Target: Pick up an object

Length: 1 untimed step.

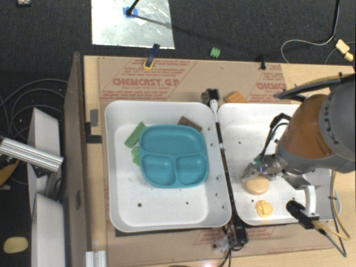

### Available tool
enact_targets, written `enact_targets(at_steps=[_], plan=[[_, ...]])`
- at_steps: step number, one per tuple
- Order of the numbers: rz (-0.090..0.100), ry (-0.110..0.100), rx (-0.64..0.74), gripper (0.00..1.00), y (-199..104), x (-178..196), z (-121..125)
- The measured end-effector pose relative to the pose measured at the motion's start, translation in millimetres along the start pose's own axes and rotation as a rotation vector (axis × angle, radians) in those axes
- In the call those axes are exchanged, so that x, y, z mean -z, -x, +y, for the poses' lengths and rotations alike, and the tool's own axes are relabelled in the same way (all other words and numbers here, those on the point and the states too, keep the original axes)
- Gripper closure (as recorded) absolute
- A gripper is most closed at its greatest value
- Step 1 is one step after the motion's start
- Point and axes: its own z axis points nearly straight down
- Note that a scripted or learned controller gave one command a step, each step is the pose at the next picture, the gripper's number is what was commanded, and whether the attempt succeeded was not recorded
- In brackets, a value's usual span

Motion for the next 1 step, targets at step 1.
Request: enact_targets(at_steps=[1], plan=[[0.003,0.009,0.013,1.0,-85.7,94.7,30.1]])
